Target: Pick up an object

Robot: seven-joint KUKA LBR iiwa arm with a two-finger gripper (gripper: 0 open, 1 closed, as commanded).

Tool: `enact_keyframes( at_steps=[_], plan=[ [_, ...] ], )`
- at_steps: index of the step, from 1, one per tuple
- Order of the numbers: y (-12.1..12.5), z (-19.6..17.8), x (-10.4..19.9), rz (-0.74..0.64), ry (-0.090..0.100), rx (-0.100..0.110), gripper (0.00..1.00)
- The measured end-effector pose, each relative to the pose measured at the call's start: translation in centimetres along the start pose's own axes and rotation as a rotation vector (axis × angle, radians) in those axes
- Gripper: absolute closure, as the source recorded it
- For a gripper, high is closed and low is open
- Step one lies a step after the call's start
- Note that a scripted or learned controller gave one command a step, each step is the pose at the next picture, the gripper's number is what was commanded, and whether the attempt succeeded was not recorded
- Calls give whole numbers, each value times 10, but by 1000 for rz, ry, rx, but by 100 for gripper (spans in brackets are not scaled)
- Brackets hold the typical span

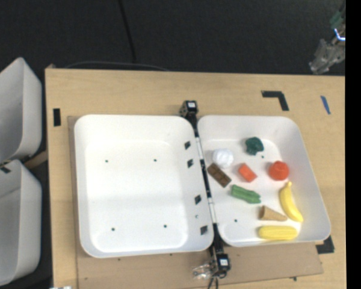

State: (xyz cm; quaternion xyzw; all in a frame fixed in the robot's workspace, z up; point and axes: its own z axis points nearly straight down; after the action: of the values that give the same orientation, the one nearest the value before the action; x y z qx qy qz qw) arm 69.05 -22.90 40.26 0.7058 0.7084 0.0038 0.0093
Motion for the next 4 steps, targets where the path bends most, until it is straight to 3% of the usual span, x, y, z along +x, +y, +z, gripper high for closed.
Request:
enact_keyframes(
  at_steps=[1, 2, 3, 4],
  plan=[
    [-1, -24, 0, -1, 4, 14, 100],
    [0, -51, 0, -3, 4, 15, 100],
    [-3, 47, 25, 0, 9, 26, 100],
    [-4, 107, -1, 6, 5, 22, 100]
  ],
)
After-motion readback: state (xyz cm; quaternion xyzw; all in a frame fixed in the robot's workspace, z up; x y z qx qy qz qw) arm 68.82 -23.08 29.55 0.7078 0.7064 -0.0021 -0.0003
